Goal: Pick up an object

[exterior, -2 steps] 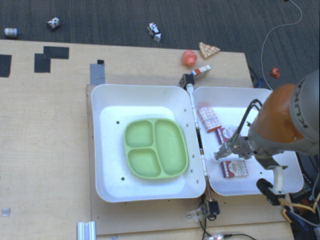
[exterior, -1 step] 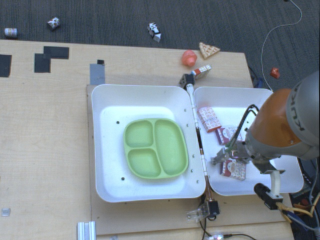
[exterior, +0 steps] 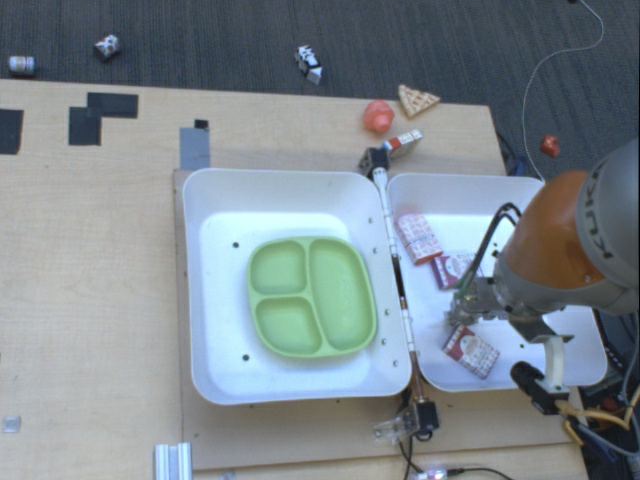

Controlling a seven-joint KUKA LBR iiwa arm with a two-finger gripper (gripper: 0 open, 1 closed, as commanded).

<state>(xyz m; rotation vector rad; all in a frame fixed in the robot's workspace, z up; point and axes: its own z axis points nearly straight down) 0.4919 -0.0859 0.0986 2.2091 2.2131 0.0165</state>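
A pale wooden bench (exterior: pixel 90 268) fills most of the scene, with dark ribbed carpet (exterior: pixel 250 18) beyond its far edge. Along the near edge, cables and a small clip-like fitting (exterior: pixel 410 423) lie just below the seam where the two white bins meet.

The left bin (exterior: pixel 200 298) holds a light green divided tray (exterior: pixel 312 296) with three compartments, lying flat near the bin's middle. The right bin (exterior: pixel 440 373) holds several small packets. The nearest one, a red and white packet (exterior: pixel 471 351), lies tilted in the bin's near part. The gripper (exterior: pixel 462 306) is just above it in the picture, hanging low over the bin floor at the end of the grey arm with its orange band (exterior: pixel 555 233), which comes in from the right. Whether the claw is apart or together cannot be told from this angle, and nothing can be seen held between its tips.

Farther back in the right bin are a dark red packet (exterior: pixel 448 271) partly behind the gripper and a pink patterned packet (exterior: pixel 417 236) toward the far left corner.

On the bench beyond the bins lie a red ball (exterior: pixel 378 116), a pizza-slice toy (exterior: pixel 418 99) and a small marker-like item (exterior: pixel 405 141). Black tape patches (exterior: pixel 100 116) mark the far left of the bench. Small toys are scattered on the carpet.
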